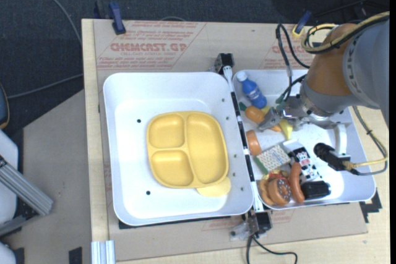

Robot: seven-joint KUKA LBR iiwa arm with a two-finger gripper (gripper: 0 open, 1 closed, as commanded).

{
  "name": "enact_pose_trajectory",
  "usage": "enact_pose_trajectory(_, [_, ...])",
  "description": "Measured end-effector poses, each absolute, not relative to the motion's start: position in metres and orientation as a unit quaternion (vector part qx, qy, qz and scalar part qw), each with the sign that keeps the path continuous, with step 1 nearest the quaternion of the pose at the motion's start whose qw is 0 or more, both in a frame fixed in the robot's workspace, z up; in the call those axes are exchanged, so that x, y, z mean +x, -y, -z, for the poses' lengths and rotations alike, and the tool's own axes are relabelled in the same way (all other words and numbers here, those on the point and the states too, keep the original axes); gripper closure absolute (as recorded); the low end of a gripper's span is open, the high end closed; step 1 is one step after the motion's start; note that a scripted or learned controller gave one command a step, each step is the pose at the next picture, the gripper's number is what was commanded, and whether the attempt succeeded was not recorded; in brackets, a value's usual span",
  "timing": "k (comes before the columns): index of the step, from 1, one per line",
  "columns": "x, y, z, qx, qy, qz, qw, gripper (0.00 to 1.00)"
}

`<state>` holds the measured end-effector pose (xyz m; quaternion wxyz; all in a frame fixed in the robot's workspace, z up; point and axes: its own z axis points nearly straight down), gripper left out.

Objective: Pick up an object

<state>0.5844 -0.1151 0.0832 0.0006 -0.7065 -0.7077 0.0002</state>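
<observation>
White left bin (pixel 124 133) mostly open.

A robotics lab: cabled arm (pixel 346 65), clamped board (pixel 154 46), white bins (pixel 124 133).

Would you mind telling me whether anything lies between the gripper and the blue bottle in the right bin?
Nothing visible does. The gripper sits low over the right bin, by an orange object and a yellow piece. The blue bottle lies just up and left of it, with only bare bin floor between them.
</observation>
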Motion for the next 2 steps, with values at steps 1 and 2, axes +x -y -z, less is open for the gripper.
enact_pose_trajectory(1, [0.584,0.115,-0.091,-0.706,0.708,-0.0007,0.001,1.00])
enact_pose_trajectory(2, [0.531,0.064,-0.183,-0.707,0.708,-0.0007,0.001,1.00])
